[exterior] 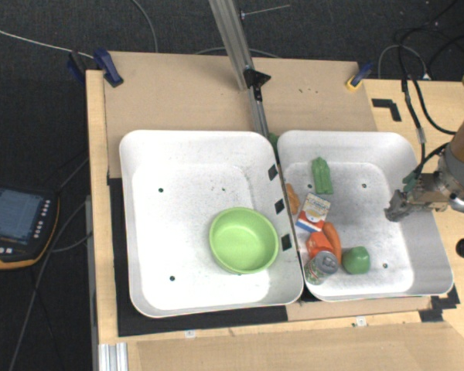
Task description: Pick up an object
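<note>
Leftmost, at the middle-left edge of the frame, a handheld control pendant [15, 224] with an orange rim lies on the dark floor, well apart from the bench. On the wooden bench top [185, 91], the left bin [151, 161] fills the centre-left; a light green bowl [243, 240] sits upright in its lower right part, near the wall shared with the neighbouring bin. From the top centre of the frame a grey metal pole [228, 25] slants down toward the gap between the two bins.

The right bin [387, 149] holds the loose objects, all gathered along its left side. A green rectangular block [321, 175] lies uppermost. Below it comes a small white packet [315, 209] with red and blue marks, then an orange item [325, 242] touching a can [322, 267] lying on its side at the lower left of this bin. Just beside the can, to its right, sits a small green round object [356, 260].

At the right edge of the frame, mid-height, the gripper [394, 209] hangs over the right side of the right bin, well apart from the cluster of objects. Nothing sits between its fingers, and whether they are spread or pressed together cannot be told from this view.
</note>
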Robot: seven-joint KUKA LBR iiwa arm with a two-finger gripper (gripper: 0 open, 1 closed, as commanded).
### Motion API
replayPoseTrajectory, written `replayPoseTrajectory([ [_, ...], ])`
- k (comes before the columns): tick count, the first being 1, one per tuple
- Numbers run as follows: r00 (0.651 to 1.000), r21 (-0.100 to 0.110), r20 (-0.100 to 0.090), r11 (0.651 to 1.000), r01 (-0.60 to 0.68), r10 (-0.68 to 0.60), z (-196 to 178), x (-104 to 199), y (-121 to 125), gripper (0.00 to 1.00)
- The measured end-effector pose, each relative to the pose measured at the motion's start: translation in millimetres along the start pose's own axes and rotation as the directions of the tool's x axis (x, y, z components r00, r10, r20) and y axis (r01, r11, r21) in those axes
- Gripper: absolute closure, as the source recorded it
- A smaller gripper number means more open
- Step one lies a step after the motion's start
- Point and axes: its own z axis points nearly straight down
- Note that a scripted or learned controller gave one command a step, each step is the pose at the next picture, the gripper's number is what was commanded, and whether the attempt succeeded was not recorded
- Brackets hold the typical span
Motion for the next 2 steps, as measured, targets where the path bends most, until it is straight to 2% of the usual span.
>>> replayPoseTrajectory([
  [1,1.0,0.001,0.0,1.0,0.0,0.0,-46.7,-0.1,1.2,1.0],
  [2,1.0,0.004,-0.003,1.0,0.005,-0.005,-55.5,54.6,17.1,1.0],
])
